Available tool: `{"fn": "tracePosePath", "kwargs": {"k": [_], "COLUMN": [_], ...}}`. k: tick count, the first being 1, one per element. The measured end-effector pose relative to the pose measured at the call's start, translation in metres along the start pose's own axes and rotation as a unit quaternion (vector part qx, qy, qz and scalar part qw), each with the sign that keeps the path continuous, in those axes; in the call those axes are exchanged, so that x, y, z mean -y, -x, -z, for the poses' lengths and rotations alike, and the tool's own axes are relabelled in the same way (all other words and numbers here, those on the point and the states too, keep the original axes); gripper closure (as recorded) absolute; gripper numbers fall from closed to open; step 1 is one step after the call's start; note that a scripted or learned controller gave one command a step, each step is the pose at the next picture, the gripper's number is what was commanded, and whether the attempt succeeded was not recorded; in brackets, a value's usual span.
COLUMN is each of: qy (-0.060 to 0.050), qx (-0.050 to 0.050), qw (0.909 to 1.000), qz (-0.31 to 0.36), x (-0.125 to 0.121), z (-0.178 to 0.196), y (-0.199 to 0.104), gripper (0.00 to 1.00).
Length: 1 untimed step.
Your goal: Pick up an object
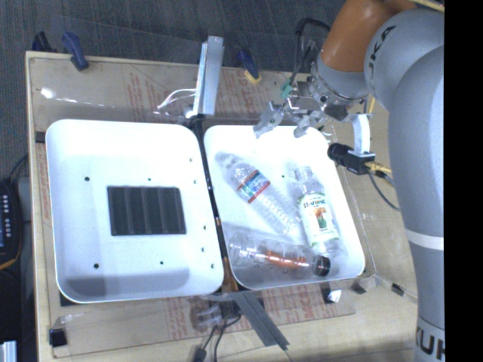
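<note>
Wooden surface (113, 319) carries two white bins side by side. Left bin (68, 202) holds one dark ribbed panel (146, 210); right bin (347, 236) holds three clear plastic bottles (256, 189) (317, 211) (278, 257). Gripper (289, 124) hangs over the right bin's far rim, fingers spread, holding nothing.

The grey arm reached in from the right — its gripper (285, 121) hung low, fingers spread apart, nothing between them.
</note>
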State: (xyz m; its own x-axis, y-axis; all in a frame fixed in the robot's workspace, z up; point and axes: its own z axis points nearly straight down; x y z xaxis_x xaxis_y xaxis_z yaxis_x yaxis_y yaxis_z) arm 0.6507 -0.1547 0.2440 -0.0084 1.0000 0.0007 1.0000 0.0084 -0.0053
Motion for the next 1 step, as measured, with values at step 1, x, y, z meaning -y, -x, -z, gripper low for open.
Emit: {"fn": "tracePosePath", "kwargs": {"k": [1], "qy": [0.0], "qx": [-0.001], "qw": [0.9991], "qz": [0.041], "x": [-0.0057], "z": [-0.0075], "y": [-0.0152], "gripper": [0.0]}}
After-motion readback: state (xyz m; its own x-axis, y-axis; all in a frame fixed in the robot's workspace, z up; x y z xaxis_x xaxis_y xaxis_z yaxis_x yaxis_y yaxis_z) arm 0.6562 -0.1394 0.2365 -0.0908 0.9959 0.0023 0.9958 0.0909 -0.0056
